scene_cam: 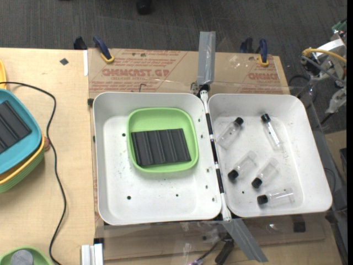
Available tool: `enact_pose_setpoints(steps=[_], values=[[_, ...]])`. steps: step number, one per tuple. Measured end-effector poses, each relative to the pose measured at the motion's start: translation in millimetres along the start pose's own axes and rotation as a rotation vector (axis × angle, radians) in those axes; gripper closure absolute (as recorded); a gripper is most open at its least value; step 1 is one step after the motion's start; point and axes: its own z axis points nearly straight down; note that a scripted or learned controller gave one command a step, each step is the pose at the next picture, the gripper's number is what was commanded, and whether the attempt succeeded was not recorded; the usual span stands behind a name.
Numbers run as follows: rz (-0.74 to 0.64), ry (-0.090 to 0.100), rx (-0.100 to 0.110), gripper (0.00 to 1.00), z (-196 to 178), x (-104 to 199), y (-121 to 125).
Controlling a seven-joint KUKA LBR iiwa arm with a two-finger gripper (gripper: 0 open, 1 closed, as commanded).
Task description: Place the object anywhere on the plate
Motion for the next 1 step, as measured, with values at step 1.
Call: enact_pose_setpoints(steps=[1], values=[[-0.002, 0.001, -0.001, 0.0, -24.5, 1.4, 1.5]])
